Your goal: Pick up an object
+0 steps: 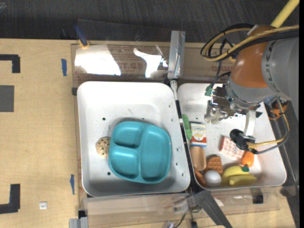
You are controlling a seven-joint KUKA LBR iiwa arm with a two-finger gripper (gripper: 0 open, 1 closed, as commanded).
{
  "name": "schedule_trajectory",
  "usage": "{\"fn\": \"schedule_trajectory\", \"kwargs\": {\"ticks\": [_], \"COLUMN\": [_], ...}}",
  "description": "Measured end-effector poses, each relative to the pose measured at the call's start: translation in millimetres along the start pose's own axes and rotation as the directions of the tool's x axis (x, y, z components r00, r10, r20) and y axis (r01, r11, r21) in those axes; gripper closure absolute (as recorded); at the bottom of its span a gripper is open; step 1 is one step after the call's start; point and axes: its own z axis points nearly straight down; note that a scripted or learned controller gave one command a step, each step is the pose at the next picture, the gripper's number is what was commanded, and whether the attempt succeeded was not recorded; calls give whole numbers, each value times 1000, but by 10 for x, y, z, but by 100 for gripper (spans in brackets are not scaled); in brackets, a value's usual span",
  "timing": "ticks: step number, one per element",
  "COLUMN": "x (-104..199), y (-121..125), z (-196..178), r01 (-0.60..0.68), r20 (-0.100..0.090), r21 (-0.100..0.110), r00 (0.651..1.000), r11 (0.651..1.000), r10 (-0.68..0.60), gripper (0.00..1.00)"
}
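Two white bins sit side by side on the tabletop (38, 127). The left bin (90, 99), at frame centre, carries one teal divided plate (140, 151) and one cookie (102, 146) touching the plate's left edge. The right bin (194, 96) holds a cluster along its lower edge: one small carton (198, 136), one hot dog bun (198, 158), one waffle (214, 163), one white egg (212, 176), one red-and-white packet (230, 148), one banana (239, 175) and one carrot (247, 158). At upper right, the arm's end effector (216, 115) hangs above bare bin floor, fingers narrowly apart, gripping nothing.
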Motion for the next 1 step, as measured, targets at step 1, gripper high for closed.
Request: {"fn": "schedule_trajectory", "kwargs": {"ticks": [1], "x": [-17], "y": [-4], "z": [11], "r01": [-2], "r20": [2], "r21": [2], "r00": [1000], "r11": [1000], "r10": [2], "gripper": [0]}}
